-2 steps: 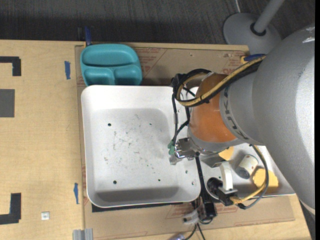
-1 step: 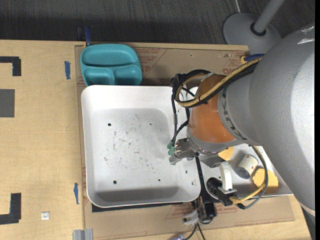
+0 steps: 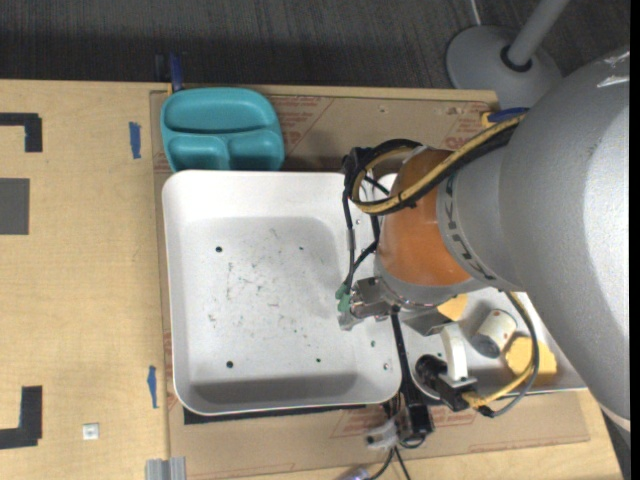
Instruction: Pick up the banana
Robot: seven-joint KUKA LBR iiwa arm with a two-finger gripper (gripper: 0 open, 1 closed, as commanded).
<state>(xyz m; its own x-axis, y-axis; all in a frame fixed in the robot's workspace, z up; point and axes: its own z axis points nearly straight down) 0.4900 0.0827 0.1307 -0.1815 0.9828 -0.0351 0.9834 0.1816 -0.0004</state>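
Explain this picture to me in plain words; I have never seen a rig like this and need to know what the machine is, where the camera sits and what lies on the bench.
One camera is fixed above the bench and looks down at a slant. The big grey shape with an orange band is a robot arm reaching in from the right. It covers most of the right bin. The left white bin shows a bare, scuffed floor. Behind it stands a teal divided tray. Under the arm, in the right bin, yellow pieces and a white cylinder-like object peek out; whether the yellow is the banana I cannot tell. The gripper is hidden beneath the wrist, so nothing can be said about a hold.
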